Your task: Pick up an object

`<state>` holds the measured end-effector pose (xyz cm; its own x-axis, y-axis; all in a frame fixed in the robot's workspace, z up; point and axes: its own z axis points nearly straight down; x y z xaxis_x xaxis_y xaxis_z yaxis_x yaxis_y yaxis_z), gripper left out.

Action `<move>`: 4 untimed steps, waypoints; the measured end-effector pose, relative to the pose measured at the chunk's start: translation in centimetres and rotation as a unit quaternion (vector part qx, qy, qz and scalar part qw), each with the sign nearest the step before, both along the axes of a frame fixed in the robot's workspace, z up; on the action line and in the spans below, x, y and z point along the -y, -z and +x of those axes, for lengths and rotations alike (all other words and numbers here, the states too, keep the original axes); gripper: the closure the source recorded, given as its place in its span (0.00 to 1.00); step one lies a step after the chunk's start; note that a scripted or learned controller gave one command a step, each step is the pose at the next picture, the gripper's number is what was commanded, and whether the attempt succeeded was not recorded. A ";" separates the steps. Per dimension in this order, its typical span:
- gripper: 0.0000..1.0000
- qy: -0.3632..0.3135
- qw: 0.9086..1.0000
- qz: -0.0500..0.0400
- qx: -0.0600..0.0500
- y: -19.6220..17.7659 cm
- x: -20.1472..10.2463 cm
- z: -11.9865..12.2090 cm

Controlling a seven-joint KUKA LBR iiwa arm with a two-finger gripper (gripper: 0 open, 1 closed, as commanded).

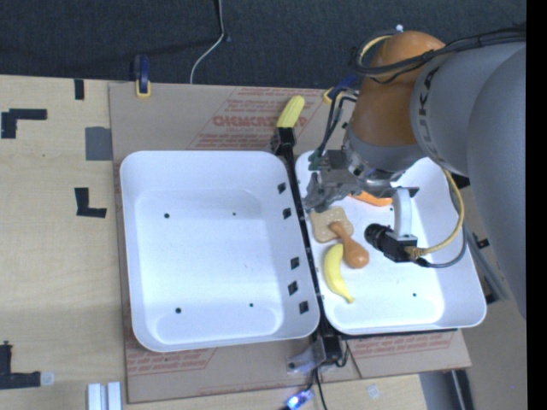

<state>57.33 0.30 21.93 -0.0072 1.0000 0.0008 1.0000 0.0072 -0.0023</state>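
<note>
The right bin [427,310] holds a tan slice of bread [326,224], a brown drumstick-shaped piece [350,248], a yellow banana [336,273] and an orange piece [373,199] partly hidden under the arm. My gripper [325,186] hangs low over the bin's left side, just above the bread slice. The grey wrist and orange band [395,84] cover the far part of this bin.
The left bin [137,229] lies beside the right one, with a black clip strip [295,229] along their shared wall. A yellow-handled clamp [289,118] sits at the far end of that wall. A black cable fitting [389,242] hangs over the right bin.
</note>
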 end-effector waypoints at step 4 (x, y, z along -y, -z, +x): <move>1.00 0.001 1.000 0.000 0.002 -16.0 -8.5 -6.9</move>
<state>50.46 8.83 37.90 -0.0044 1.0000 0.0010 1.0000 0.0044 0.0026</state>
